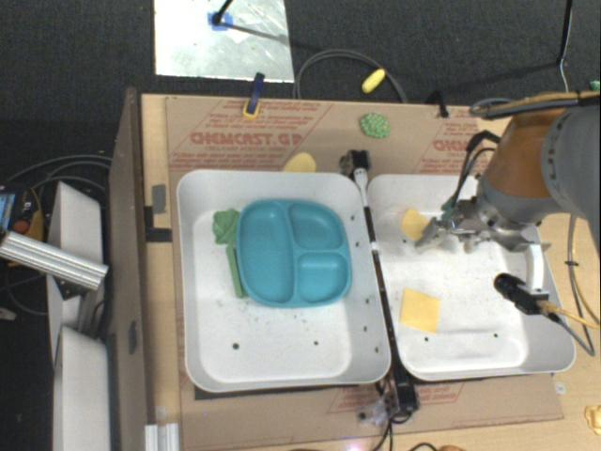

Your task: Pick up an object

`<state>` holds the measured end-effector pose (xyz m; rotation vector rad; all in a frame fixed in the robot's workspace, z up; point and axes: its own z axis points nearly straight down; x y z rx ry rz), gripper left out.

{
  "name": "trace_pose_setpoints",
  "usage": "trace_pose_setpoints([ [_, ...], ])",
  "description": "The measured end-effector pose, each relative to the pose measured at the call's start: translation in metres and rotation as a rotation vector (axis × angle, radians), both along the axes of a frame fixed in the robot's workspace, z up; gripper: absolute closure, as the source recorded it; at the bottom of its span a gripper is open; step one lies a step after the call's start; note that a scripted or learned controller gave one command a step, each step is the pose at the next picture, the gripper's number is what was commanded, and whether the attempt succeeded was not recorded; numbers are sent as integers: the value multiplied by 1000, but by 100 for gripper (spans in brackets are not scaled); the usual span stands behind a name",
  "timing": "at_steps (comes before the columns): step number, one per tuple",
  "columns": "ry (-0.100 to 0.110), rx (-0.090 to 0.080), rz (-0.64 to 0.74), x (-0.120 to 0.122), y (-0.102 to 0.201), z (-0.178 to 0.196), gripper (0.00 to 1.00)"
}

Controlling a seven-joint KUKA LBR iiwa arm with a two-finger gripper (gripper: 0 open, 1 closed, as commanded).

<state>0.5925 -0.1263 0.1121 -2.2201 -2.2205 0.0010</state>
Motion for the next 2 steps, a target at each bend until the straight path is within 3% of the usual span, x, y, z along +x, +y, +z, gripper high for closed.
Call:
trace_pose_setpoints([
  [1,4,1,-1,-69,17,-30,0],
  [2,-10,-1,9,13,37,-27,0],
])
